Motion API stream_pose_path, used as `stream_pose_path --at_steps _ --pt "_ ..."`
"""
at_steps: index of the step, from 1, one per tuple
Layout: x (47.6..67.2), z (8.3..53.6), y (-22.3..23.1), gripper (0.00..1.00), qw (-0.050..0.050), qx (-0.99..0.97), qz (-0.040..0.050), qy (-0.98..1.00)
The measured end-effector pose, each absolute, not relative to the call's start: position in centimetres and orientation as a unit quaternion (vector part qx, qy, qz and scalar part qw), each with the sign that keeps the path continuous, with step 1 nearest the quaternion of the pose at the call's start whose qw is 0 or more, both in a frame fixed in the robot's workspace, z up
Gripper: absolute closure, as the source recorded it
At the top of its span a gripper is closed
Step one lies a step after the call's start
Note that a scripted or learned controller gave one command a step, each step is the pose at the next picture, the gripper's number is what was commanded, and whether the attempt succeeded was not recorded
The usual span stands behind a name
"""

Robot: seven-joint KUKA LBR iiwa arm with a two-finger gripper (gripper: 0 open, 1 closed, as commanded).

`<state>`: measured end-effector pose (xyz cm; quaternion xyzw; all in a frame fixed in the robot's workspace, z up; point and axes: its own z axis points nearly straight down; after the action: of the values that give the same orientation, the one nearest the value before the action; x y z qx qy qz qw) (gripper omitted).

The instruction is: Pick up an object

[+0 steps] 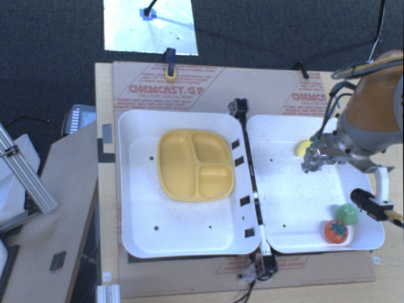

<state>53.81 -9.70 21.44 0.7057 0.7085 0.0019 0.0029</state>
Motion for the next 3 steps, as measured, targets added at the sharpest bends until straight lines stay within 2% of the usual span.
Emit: stream_pose_path --at_steps 1,3 --pt "53.9 26.4 -9.7 1.0 0.002 0.706 0.0016 0.709" --pt "56.0 24.4 0.0 1.0 0.0 0.704 0.0007 0.71"
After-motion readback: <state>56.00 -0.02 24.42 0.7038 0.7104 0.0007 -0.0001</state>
